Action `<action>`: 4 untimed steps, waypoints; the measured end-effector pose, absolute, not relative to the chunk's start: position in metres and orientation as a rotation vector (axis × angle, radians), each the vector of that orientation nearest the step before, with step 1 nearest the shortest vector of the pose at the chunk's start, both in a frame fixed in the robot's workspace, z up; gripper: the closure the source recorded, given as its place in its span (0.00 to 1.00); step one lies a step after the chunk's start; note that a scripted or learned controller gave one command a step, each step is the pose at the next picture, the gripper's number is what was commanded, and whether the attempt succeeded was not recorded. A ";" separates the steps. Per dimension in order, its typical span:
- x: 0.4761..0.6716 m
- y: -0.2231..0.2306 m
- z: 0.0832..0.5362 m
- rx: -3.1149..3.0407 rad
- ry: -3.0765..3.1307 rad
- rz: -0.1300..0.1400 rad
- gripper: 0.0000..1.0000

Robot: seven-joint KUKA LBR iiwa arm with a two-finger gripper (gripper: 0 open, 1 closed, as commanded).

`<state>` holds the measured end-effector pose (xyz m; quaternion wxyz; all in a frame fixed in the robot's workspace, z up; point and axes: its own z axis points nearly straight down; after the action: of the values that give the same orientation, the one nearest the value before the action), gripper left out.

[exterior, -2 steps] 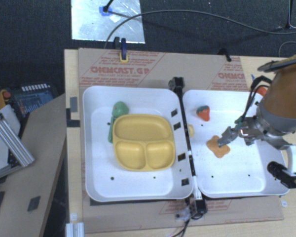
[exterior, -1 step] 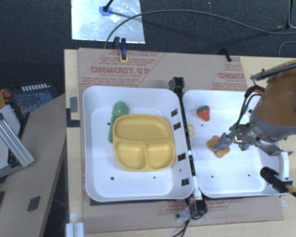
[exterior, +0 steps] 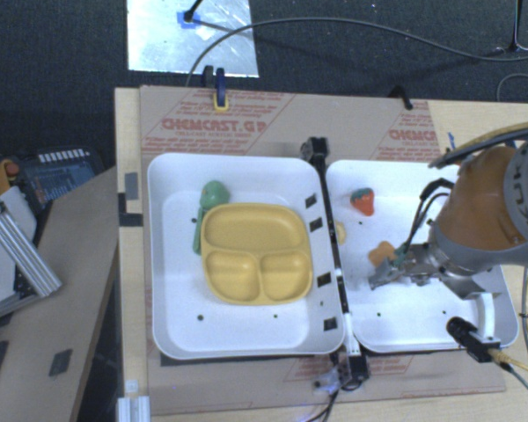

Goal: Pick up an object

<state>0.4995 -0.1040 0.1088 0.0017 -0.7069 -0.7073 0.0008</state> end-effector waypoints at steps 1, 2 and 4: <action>0.500 -0.104 0.083 -2.220 -2.221 0.000 0.00; 0.501 -0.104 0.096 -2.222 -2.224 -0.004 1.00; 0.505 -0.109 0.182 -2.221 -2.230 -0.006 1.00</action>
<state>0.5052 -0.1092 0.1824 -0.0029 -0.7057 -0.7085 -0.0018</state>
